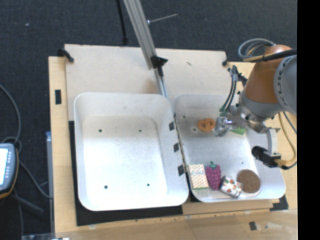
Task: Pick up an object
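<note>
My gripper (221, 126) reaches into the right bin (192, 107) from the right, low over its back half. A small orange object (204, 125) lies just left of the fingertips, close to them. A green item (238, 131) peeks out from under the wrist. Along the bin's front edge lie a patterned box (198, 176), a magenta fruit-shaped toy (213, 176), a small red-and-white can (230, 186) and a brown disc (248, 180).
The left bin (122, 149) sits beside the right one, sharing a raised divider. A slanted metal post (142, 31) rises behind the bins. Cables hang off the arm at the right. A handheld device lies at the far left on the floor.
</note>
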`<state>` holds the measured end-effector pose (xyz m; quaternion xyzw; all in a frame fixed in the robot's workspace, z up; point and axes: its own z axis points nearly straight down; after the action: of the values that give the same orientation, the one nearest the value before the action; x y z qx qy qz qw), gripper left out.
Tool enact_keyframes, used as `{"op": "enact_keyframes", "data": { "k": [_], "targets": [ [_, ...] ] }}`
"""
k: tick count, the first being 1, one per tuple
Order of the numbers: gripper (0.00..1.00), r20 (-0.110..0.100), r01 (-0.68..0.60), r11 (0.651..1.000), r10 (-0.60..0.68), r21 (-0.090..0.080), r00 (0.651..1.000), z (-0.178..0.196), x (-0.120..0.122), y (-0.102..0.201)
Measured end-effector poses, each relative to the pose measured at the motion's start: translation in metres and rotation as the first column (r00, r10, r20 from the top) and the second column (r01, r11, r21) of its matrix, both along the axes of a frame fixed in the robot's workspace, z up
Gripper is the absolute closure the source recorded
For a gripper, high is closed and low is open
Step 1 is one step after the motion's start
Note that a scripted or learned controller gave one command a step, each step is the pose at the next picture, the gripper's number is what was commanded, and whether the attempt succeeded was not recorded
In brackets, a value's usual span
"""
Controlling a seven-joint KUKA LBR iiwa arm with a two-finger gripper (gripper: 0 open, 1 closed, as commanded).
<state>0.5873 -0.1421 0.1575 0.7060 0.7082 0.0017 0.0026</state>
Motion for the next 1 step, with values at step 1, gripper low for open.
{"op": "enact_keyframes", "data": {
  "k": [1],
  "targets": [
    [1.00,0.000,0.000,1.000,0.000,0.000,1.000,0.0453,0.0064,-0.0041]
  ]
}}
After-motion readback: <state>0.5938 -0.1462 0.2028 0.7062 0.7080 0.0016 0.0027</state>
